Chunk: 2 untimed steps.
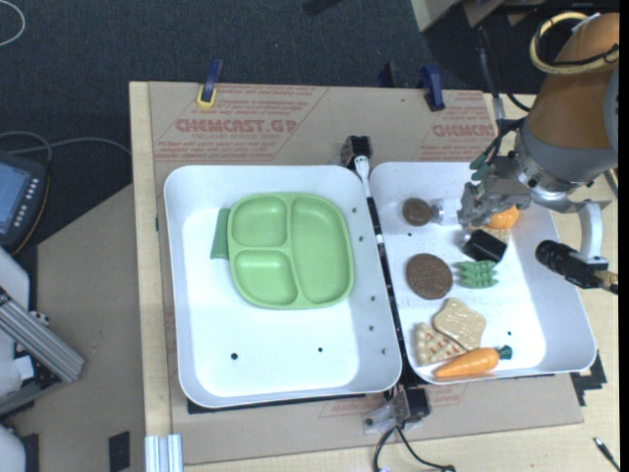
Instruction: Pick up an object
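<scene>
My gripper (481, 226) hangs over the upper part of the right bin (560, 337), reaching in from the right. An orange piece (503, 218) lies right beside it, partly hidden by the wrist. Just below the gripper is a green toy vegetable (477, 274). A small brown cookie (417, 211) lies to its left and a larger brown patty (428, 275) sits below that. Near the bin's front edge are a tan cracker (460, 322), a waffle piece (428, 343) and an orange carrot (470, 363).
The left bin (285, 357) holds a green divided plate (291, 249). A ridge (378, 254) separates the two bins. A black cylinder (568, 261) on the arm juts over the right bin's right side. Clamps (207, 94) hold the cardboard at the back.
</scene>
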### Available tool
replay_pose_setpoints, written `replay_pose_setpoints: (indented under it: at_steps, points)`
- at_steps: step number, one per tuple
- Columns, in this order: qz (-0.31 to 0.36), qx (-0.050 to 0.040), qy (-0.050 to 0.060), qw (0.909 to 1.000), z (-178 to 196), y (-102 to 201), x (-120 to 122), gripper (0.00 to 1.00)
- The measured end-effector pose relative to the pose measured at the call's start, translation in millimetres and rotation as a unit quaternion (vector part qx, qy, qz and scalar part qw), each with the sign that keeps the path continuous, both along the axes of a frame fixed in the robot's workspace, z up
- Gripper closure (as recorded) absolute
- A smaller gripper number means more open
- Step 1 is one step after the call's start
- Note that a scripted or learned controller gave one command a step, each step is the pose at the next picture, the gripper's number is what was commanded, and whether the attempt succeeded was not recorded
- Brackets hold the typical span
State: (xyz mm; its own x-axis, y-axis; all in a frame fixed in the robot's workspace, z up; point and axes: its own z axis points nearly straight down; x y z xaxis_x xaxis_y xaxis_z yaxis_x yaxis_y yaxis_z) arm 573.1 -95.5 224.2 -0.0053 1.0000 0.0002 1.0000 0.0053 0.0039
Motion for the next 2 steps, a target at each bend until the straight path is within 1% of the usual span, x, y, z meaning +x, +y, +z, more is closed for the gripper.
replay_pose_setpoints:
  at_steps: [1,2]
  points:
    - [0.001,0.0006,0.0,1.0,8.7,54.1,19.8,1.0]
    - [0.0,0.0001,0.0,1.0,10.2,98.4,51.9,1.0]
